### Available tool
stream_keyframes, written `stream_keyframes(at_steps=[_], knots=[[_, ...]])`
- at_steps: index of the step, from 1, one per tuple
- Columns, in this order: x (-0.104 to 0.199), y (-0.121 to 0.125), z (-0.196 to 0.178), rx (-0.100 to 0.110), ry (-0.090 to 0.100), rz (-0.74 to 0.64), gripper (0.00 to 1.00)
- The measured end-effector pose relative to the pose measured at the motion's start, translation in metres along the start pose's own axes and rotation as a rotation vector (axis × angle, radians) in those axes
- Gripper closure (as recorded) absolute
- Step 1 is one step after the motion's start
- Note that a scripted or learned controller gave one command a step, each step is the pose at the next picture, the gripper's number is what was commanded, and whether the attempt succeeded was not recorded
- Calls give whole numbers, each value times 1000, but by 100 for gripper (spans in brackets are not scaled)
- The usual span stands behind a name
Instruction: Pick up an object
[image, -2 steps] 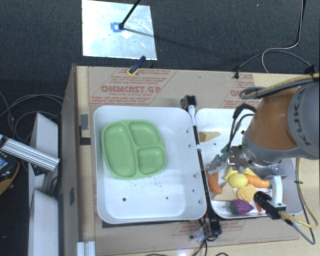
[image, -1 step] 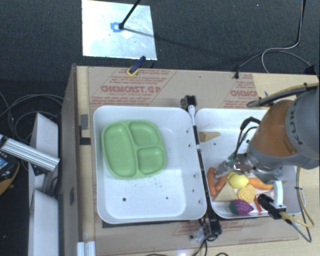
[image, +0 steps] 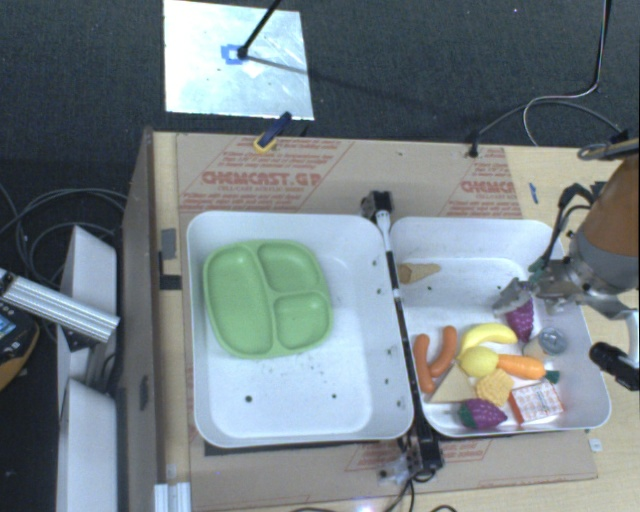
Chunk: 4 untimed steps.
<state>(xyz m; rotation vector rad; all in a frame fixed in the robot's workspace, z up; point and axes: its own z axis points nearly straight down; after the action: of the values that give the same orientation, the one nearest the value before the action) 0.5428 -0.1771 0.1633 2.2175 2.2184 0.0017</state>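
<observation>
While over right bin (image: 470, 255), fingers (image: 512, 295) — near purple toy (image: 520, 322), state unclear

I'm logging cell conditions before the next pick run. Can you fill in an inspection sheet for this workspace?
Surface: two white bins side by side on a printed board; left bin, right bin.
Job's things: all crowded in the near half of the right bin: banana, lemon, carrot, two sausages, purple grapes, red-and-white box, cracker, purple piece.
Clutter: green divided plate in the left bin; brown chip at the right bin's far side.
Grippers: claw low over the right bin, by the purple piece; finger state unclear.
Cables: thin cable on the floor beyond the bench; more at left.
Surroundings: silver sheet on dark carpet.
</observation>
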Motion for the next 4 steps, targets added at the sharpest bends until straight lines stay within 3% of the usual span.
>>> stream_keyframes(at_steps=[1,2,3,4], knots=[[83,4,69,5,4,-3,0],[81,21,-102,0,2,-4,0],[40,65,-90,2,1,-2,0],[-31,103,-73,2,0,-1,0]])
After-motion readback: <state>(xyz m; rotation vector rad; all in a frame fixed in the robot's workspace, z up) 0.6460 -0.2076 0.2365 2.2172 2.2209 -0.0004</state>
